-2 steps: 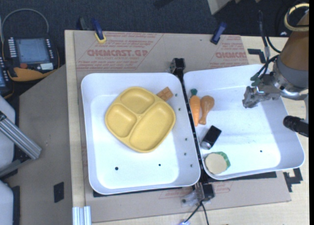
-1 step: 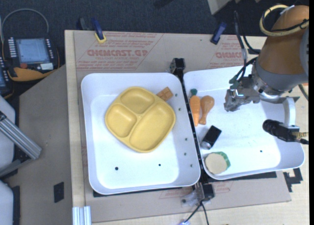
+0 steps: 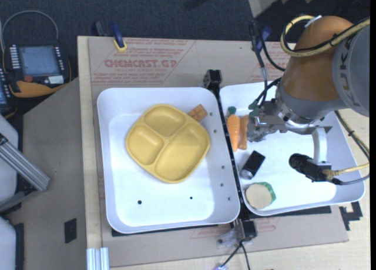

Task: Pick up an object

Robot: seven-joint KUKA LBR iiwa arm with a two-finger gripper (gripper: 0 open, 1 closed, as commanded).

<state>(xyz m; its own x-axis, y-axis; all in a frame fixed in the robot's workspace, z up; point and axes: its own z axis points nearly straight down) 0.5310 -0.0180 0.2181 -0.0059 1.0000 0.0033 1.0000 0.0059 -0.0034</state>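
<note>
On the table [image 3: 147, 57], two white bins are sitting side by side. The gripper [image 3: 254, 129] is hovering in the right bin [image 3: 346, 163], fingers unreadable, with the carrot [image 3: 234, 131] lying just at its nine o'clock.

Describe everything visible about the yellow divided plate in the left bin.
The yellow, rounded plastic-looking plate has three shallow compartments split by raised ridges, all without contents. It lies flat, right way up, in the upper middle of the left white bin. A small brown block sits at its upper right edge, apparently touching it.
</note>
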